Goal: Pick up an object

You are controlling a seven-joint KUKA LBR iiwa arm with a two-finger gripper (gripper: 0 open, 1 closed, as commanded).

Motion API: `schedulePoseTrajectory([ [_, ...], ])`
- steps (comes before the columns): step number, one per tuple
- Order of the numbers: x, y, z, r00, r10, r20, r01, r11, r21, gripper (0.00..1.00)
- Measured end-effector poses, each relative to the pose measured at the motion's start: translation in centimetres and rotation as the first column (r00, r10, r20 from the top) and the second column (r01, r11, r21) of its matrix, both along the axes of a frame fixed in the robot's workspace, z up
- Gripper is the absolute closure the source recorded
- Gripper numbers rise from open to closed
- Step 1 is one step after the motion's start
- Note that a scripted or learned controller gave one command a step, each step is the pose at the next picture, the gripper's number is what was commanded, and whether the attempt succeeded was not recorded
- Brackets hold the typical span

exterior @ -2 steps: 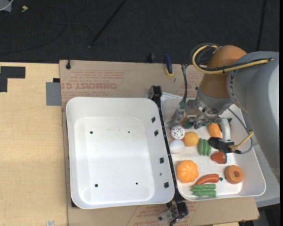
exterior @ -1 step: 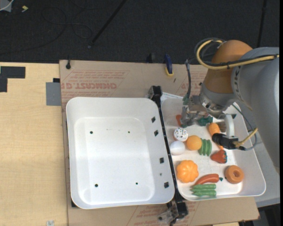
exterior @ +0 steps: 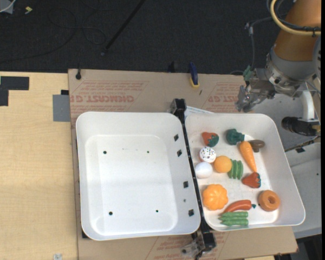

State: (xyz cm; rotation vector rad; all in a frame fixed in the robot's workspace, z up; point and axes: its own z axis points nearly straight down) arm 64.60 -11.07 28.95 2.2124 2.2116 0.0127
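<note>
While my arm hangs over the far right corner of the bench, the gripper (exterior: pixel 253 99) sits above the cardboard just beyond the back rim of the right bin (exterior: pixel 286 145), well apart from everything inside it; from this angle I cannot tell its state. None of the toy food is touching it.

From the one overhead camera I see every candidate object lying in the right bin, below and toward me from the gripper. Nearest to it are a dark green broccoli-like piece (exterior: pixel 234 136) and a brown mushroom shape (exterior: pixel 256 144), with a long tapered orange carrot (exterior: pixel 247 155) just beside them. A red and green strawberry-like piece (exterior: pixel 209 139) lies near the divider, above a white dotted ball (exterior: pixel 207 155) and a smooth white egg (exterior: pixel 203 170). A round orange fruit (exterior: pixel 222 164) touches a ribbed green piece (exterior: pixel 236 169). Nearer me are a lobed orange pumpkin (exterior: pixel 215 196), a glossy red chilli (exterior: pixel 238 205), green bean pods (exterior: pixel 234 218), a ring-shaped orange doughnut (exterior: pixel 269 200) and a small red piece (exterior: pixel 252 180).

All look like smooth moulded plastic. The left bin (exterior: pixel 86 161) is matte white with small dark holes
</note>
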Motion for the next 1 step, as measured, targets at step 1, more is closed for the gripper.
schedulePoseTrajectory([
  [1,-0.46,0.97,-12.24,1.000,0.001,-0.028,0.000,1.000,0.006,1.00],
])
